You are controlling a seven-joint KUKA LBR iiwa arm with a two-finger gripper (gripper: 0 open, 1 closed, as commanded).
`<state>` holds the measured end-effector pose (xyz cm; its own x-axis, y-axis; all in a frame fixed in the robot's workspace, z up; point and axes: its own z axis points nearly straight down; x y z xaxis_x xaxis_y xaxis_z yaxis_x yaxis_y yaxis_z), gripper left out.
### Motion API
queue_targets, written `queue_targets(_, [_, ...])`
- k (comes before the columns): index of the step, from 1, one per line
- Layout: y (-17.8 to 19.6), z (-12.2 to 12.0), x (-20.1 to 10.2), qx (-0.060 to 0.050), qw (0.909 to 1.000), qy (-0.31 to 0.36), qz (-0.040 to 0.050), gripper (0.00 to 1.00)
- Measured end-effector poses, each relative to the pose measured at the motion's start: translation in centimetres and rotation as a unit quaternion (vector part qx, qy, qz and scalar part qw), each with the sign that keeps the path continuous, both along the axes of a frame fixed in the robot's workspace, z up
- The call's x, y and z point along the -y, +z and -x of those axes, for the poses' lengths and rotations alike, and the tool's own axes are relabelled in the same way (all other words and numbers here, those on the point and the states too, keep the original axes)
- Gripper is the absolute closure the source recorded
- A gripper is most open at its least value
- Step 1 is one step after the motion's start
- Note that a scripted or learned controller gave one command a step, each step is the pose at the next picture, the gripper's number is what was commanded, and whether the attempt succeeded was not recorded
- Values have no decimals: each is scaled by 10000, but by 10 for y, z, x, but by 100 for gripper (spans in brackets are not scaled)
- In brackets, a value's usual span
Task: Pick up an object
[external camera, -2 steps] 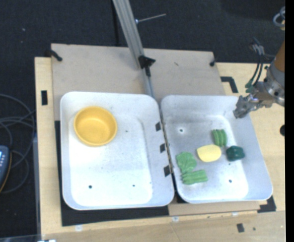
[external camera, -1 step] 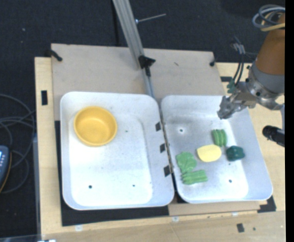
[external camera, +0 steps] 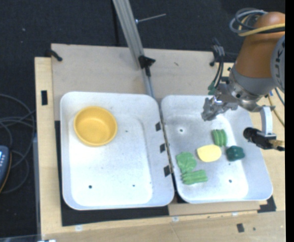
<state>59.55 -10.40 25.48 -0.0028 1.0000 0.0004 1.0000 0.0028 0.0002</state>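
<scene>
1. The bench holds two white bins side by side: the left bin point(external camera: 71, 185) and the right bin point(external camera: 258, 183).
2. A yellow bowl point(external camera: 95, 126) sits in the far left part of the left bin. It stands upright.
3. The things to pick up lie in the right bin, in its middle and near part.
4. A flat yellow piece point(external camera: 209, 153) lies in the middle of that bin.
5. A small ridged green piece point(external camera: 219, 136) lies just beyond it, on the far side.
6. A dark green lump point(external camera: 234, 153) sits just to the right of the yellow piece.
7. A leafy green piece point(external camera: 186, 161) lies to the left of the yellow piece, and a ridged green piece point(external camera: 194, 176) lies just on the near side of the leafy one.
8. The gripper point(external camera: 210, 111) is over the far part of the right bin, a little beyond the small ridged green piece.
9. The arm point(external camera: 258, 54) comes in from the right.
10. I cannot tell if the claw is wide or narrow. Nothing can be seen in it.
</scene>
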Motion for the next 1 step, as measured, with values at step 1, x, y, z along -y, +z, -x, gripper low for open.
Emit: queue_targets(1, [-8, -4, -60, 1, 10000, 8, -3, 100])
